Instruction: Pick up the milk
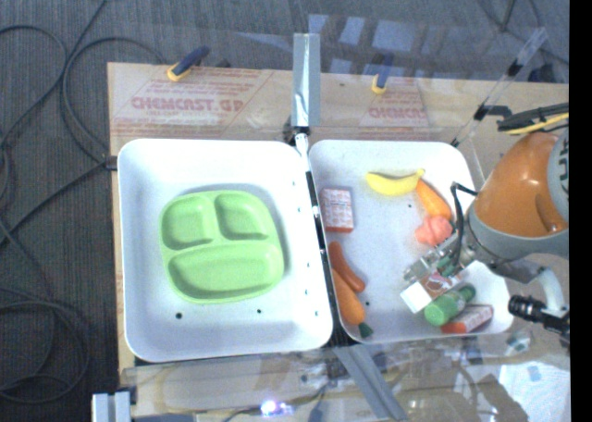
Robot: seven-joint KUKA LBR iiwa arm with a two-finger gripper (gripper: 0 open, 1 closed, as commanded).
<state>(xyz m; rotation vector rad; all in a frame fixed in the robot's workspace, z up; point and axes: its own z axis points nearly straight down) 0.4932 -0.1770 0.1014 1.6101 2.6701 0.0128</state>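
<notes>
The milk (417,297) is a small white carton lying near the front right of the right bin (370,156). My gripper (437,268) hangs just above and behind it, reaching in from the right under the orange wrist band. Whether it touches the carton is unclear. A green bottle (450,305) lies against the carton's right side.
Sharing the right bin are a banana (393,181), an orange carrot (433,198), a pink piece (431,230), a red-labelled pack (337,208), a sausage (347,266), another carrot (348,301) and a red item (472,320). The left bin (139,318) holds a green divided tray (222,244).
</notes>
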